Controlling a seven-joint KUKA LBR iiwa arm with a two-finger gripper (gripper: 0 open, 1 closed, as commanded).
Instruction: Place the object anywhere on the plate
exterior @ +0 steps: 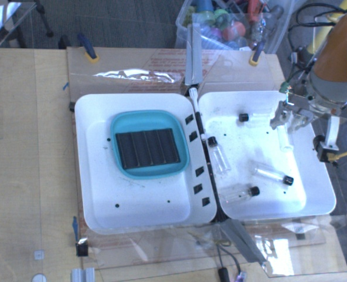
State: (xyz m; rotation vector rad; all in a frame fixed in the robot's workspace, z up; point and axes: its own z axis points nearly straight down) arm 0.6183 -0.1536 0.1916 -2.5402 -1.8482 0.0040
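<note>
A teal plate [149, 143] with a black ridged insert lies in the left bin [97, 204]. Three clear vials with black caps lie in the right bin [320, 198]: one near the divider [218, 155], one at the middle [272, 174] and one toward the front [239, 192]. A small black piece [243, 117] rests near the back. My gripper [283, 124] hangs over the right bin's back right part, above and to the right of the vials. Something pale and clear [287, 141] shows just under it, too blurred to identify.
A divider with black tabs [197, 157] separates the two bins. A clear box of colourful items [238, 10] stands behind the bins. Cables and the arm's body [335, 63] crowd the right side.
</note>
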